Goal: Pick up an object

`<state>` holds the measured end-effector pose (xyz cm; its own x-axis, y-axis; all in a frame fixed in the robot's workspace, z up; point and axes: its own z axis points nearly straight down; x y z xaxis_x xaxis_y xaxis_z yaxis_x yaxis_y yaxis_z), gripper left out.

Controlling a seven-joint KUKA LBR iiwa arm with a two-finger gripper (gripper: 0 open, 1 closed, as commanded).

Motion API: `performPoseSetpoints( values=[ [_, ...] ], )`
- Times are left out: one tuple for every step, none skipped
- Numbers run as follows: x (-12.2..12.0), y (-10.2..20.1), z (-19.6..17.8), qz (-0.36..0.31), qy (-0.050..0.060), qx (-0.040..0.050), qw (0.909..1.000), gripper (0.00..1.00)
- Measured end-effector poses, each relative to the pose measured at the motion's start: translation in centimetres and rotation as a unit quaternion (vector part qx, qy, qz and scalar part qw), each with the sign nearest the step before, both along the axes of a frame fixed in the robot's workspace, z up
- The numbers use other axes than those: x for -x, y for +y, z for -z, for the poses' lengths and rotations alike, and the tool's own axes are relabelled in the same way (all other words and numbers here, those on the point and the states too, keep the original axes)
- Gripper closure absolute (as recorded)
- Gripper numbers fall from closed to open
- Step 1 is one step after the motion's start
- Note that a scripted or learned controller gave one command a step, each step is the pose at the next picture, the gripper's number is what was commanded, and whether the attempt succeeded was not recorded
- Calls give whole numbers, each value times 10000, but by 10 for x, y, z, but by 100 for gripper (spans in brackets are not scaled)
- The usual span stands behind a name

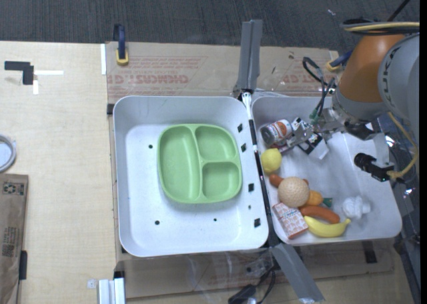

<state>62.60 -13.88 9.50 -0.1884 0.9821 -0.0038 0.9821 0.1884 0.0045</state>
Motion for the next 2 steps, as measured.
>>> performPoseSetpoints(
  values=[
    [-1,1,-7,6,6,-18,10000,100],
    [5,62,-135,-395,47,-9,9992,100]
  ],
)
